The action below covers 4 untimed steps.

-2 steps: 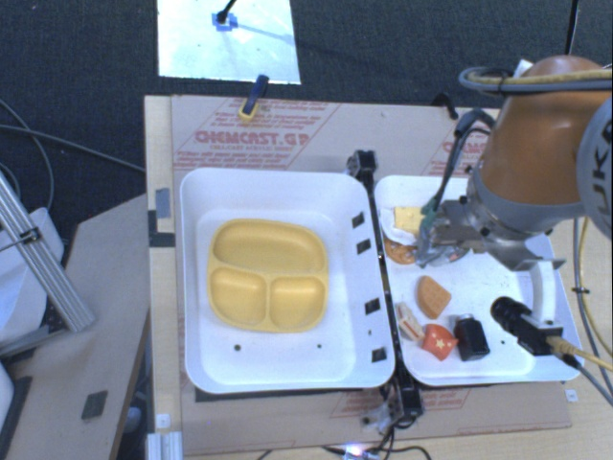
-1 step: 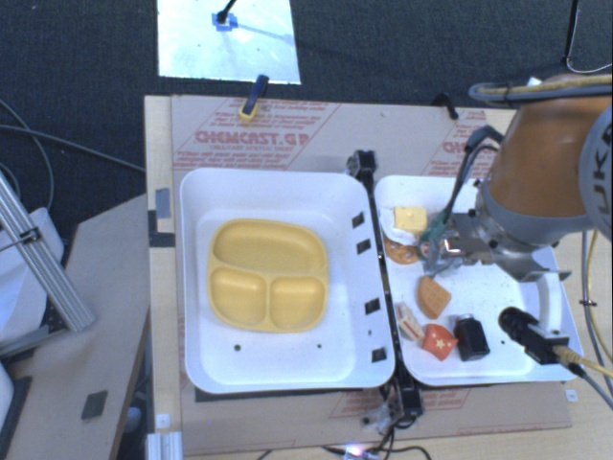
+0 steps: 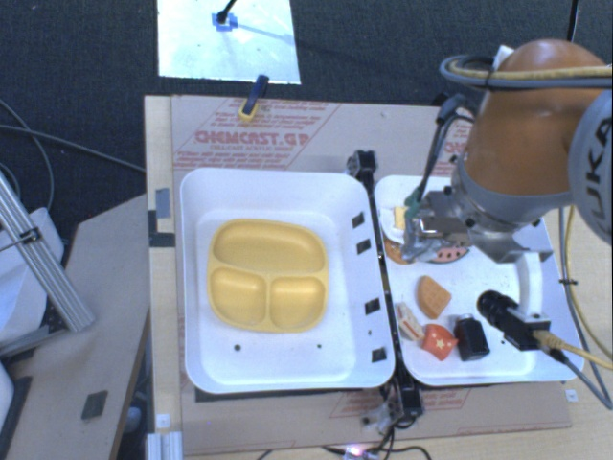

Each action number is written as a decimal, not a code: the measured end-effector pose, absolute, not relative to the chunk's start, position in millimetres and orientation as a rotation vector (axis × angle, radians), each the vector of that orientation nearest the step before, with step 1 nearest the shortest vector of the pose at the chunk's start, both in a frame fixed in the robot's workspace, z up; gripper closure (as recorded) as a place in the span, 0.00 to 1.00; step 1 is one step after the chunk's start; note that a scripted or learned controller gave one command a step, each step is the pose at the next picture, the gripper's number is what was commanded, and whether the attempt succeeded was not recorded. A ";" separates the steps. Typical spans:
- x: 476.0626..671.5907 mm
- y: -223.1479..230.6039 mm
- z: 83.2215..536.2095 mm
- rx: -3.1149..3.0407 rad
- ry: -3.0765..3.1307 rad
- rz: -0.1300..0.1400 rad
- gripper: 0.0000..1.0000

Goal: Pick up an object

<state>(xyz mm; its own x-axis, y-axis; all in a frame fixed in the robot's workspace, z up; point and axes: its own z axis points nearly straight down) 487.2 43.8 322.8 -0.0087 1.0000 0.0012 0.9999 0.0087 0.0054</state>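
Camera view: gripper [image 3: 414, 249] low in right bin [image 3: 498, 362], grip unreadable; best centred squarely over one item before closing.

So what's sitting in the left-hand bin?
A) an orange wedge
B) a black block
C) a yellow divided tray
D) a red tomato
C: the yellow three-compartment tray lies alone in the left bin, while the small food-like items, such as the orange wedge, lie in the right bin.
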 end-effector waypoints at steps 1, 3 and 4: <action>486.8 137.0 530.1 2.201 2.230 0.030 1.00; 487.4 101.6 416.1 2.211 2.228 0.007 1.00; 488.1 101.8 426.9 2.204 2.233 0.009 1.00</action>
